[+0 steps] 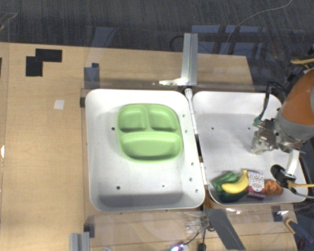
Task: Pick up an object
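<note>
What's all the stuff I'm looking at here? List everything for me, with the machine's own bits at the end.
Bench: one, light wood, under both bins.
Left bin: one, white, shallow, left half of the bench.
Right bin: one, white, shallow, beside the left bin.
Divided plate: one, green, three compartments, lying in the left bin.
Banana: one, yellow, near corner of the right bin.
Green item: one, dark green, touching the banana; too small to identify.
Packet: one, white and dark red, just right of the banana.
Orange item: one, small, right of the packet; unclear what it is.
Arm: one, grey with orange band, entering from the right.
Gripper: one, metallic, over the right bin's right side.
</note>
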Controlling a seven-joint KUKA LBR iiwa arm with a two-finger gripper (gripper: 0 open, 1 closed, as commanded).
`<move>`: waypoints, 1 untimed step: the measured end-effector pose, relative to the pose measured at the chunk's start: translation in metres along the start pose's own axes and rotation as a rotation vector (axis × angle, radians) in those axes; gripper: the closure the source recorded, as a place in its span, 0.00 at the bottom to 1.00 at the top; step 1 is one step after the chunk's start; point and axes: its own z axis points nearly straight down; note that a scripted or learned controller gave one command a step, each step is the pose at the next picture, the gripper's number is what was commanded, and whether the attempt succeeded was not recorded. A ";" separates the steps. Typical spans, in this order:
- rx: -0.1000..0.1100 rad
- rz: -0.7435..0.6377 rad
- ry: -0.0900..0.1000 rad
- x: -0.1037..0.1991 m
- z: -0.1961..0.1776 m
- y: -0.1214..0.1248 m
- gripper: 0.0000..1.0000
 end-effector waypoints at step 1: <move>0.000 0.000 0.000 0.000 0.000 0.000 0.00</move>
